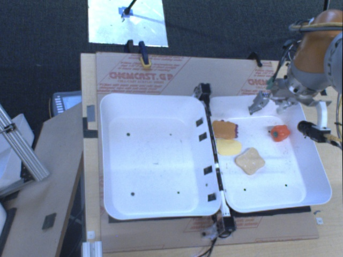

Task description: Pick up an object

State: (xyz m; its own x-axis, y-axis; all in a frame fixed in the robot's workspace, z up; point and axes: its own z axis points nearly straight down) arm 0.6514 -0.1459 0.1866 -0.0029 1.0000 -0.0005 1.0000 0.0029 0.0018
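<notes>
Four small items sit in the right bin (313,189): an orange-brown block (225,129) near the divider, a pale yellow flat piece (229,147) just below it and touching it, a beige lumpy thing (250,160) next to that, and a red-orange piece (278,133) off on its own toward the arm side. The pincer (261,101) hangs over the bin's back edge, holding nothing, and honestly I can't tell if it's wide or narrow from this angle.

What could go wrong, my guess: the three clustered pieces are crowded, so a descent there could nudge one aside or grab two. The flat yellow one looks too thin to get under. The red one is the safest bet.

Left bin (155,162) is plain white with a few dark specks. Both bins rest on a cardboard sheet (161,74) on the bench (59,159), dark fabric behind.
</notes>
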